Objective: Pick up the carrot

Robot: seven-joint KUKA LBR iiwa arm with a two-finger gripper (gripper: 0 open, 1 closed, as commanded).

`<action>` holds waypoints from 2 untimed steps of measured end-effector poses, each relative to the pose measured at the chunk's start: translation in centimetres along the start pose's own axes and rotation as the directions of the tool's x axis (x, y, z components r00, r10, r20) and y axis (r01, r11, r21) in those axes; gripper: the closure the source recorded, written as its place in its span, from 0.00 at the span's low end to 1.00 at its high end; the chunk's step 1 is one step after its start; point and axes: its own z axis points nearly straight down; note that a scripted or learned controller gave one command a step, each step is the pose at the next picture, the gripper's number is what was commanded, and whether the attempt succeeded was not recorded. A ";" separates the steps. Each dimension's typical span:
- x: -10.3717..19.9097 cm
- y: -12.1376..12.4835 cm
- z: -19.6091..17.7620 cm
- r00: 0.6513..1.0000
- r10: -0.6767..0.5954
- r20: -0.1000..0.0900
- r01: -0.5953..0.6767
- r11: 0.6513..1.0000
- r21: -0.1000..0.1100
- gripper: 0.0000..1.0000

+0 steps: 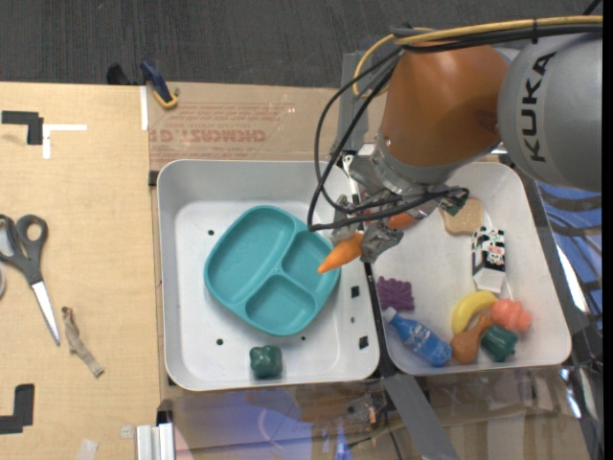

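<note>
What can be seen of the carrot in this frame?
The carrot is a small orange toy, plastic-looking, tapering to a point at its lower left. It lies at a slant over the right rim of the teal divided plate in the left bin. Its thick upper end sits at the gripper, which hides that end, so a firm grasp cannot be confirmed.

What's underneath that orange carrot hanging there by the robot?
Below the carrot lies the right rim of the teal divided plate, which rests in the left white bin. The carrot's upper end sits at the gripper, whose bulk covers the bin wall behind it.
</note>
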 end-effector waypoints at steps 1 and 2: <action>2.4 0.5 -10.6 0.845 -0.535 -0.001 0.535 0.845 -0.001 1.00; 9.0 5.5 -7.3 0.739 -0.674 -0.001 0.674 0.739 -0.006 1.00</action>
